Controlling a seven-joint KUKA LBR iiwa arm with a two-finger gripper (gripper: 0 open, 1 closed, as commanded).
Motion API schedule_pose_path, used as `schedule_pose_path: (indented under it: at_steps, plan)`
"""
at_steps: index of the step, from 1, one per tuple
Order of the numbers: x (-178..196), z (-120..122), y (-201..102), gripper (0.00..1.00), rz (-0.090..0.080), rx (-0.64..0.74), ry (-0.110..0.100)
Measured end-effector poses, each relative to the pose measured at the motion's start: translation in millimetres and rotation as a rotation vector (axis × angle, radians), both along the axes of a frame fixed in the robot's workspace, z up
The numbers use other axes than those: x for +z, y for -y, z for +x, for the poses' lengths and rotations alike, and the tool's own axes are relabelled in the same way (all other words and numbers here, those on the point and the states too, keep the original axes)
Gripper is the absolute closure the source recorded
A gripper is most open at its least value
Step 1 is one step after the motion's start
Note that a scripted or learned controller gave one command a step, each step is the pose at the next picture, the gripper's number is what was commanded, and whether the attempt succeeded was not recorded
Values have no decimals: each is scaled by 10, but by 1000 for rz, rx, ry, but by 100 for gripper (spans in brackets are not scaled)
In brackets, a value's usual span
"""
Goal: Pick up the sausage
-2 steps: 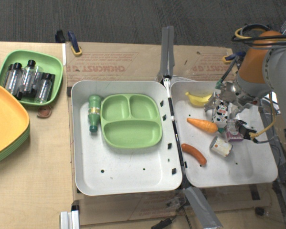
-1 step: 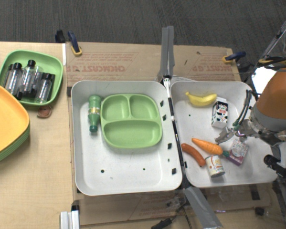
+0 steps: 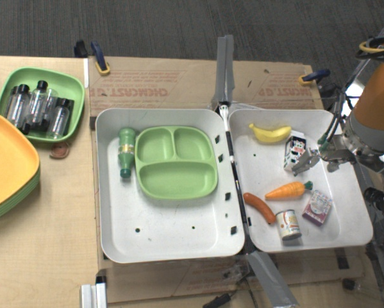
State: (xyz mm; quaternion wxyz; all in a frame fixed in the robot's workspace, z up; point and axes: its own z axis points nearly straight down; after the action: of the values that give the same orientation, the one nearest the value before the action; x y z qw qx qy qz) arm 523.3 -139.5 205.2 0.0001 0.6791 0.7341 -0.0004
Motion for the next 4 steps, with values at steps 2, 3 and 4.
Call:
schedule_pose_path:
  at_steps: [2, 3, 4]
  plan:
    - [-933, -455, -22, 100, 1, 70, 0]
    - [-1083, -464, -417, 100, 1, -141, -3]
    - [-1002, -464, -405, 100, 1, -145, -5]
